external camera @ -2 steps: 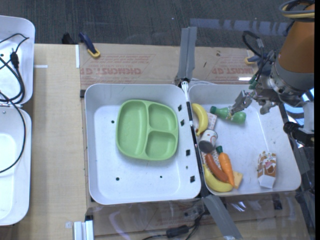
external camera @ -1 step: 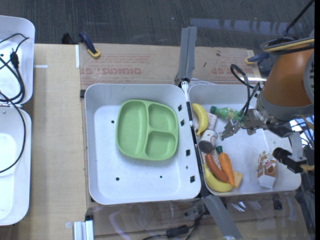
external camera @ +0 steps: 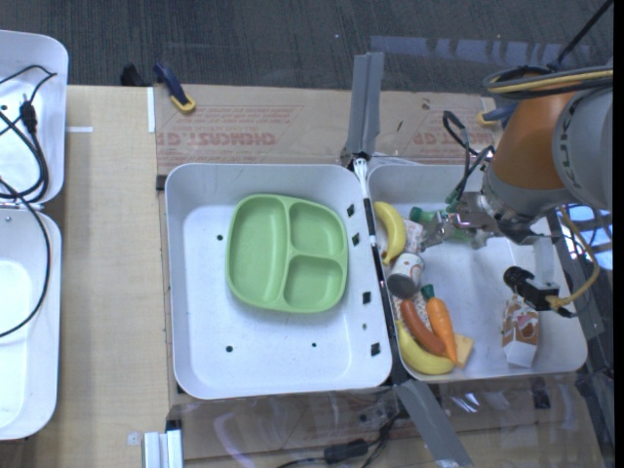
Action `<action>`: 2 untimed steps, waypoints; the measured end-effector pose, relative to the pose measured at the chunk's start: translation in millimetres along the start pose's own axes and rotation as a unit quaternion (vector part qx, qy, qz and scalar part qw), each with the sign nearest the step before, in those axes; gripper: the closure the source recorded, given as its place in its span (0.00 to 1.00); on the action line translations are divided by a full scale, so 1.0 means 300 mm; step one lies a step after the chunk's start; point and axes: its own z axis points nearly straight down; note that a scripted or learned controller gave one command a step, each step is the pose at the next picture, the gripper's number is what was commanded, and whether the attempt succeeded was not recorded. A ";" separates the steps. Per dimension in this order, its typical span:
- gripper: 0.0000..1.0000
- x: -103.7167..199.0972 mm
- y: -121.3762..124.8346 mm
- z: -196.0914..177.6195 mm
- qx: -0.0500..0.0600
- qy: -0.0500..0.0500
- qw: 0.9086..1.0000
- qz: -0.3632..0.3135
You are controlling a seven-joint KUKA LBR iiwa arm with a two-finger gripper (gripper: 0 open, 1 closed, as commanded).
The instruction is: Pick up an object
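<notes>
Approach step: your gripper (external camera: 458,224) hangs over the right bin's (external camera: 487,364) far edge; jaws' state unclear; descend next onto the banana (external camera: 392,228).

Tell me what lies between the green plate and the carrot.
In the camera view, the left bin's bare white floor, then the two bins' adjoining walls separate the green plate from the carrot.

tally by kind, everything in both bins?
Green divided plate: 1
Bananas: 2
Carrots: 2
Small carton: 1
Cup-like item: 1
Total: 7, plus clutter under the gripper I can't identify.
</notes>
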 end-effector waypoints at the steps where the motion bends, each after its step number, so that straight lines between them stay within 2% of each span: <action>1: 0.00 -0.017 0.107 0.026 -0.001 0.000 1.000 -0.031; 2: 0.00 0.149 0.059 -0.270 -0.001 0.000 0.998 -0.070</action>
